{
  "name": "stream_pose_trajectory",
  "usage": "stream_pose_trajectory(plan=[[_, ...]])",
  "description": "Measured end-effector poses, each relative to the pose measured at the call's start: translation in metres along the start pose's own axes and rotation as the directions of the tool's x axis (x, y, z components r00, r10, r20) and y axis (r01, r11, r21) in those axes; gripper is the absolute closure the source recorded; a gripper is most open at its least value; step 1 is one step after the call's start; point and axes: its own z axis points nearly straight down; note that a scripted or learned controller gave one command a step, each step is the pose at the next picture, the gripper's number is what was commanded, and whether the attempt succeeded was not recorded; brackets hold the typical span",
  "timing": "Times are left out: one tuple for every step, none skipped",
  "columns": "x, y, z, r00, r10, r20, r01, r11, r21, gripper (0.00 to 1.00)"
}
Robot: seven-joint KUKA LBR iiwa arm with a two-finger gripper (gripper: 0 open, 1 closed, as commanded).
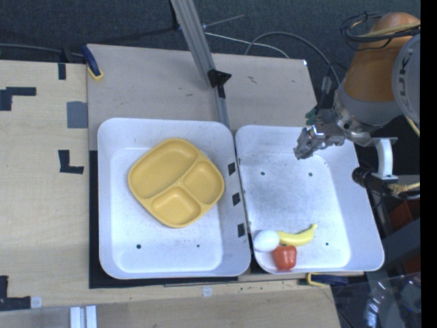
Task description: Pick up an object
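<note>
Well left of the gripper (305, 149), a yellow divided plate (176, 181) with three smooth compartments lies in the left bin (109, 183). Below the gripper and slightly left, at the near edge of the right bin (341, 183), three small things cluster: a white egg (266, 240), a red pepper (285, 257) touching it, and a curved yellow banana (299, 236) just above both. Nothing sits between the fingers; how far they are parted cannot be told, the tips being small and dark. The bin floor beneath them is speckled grey.
</note>
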Motion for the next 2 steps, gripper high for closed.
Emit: stream_pose_trajectory(plan=[[0.055,0.012,0.014,1.0,0.001,0.0,-0.001,1.0,0.002,1.0],[0.107,0.027,0.027,1.0,0.001,0.001,-0.001,1.0,0.001,1.0]])
